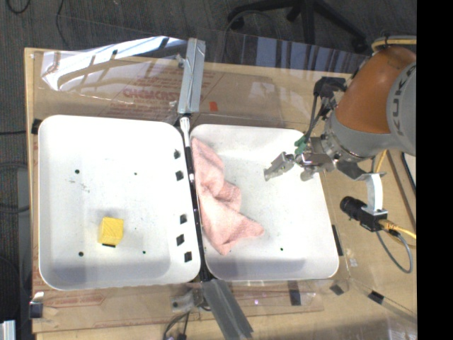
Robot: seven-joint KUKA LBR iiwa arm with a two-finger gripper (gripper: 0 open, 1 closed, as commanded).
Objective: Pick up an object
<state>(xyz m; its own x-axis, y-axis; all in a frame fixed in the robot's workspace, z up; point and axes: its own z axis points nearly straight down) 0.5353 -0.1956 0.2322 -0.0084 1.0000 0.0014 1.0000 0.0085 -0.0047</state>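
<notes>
- Hovering over the right bin (pixel 311 261), the gripper (pixel 291 167) has its fingers spread apart, holding nothing.
- Pink cloth (pixel 219 200) lies at its 8 o'clock, untouched.

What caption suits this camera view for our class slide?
Gripper hovers over the right bin beside a pink cloth; a yellow block sits in the left bin.

Two bins sit side by side on the bench (pixel 283 98). The left bin (pixel 64 140) holds a small block (pixel 111 231) near its front. The right bin (pixel 311 253) holds a crumpled cloth (pixel 219 197) along its left wall, with the gripper (pixel 291 168) above its right part.
</notes>
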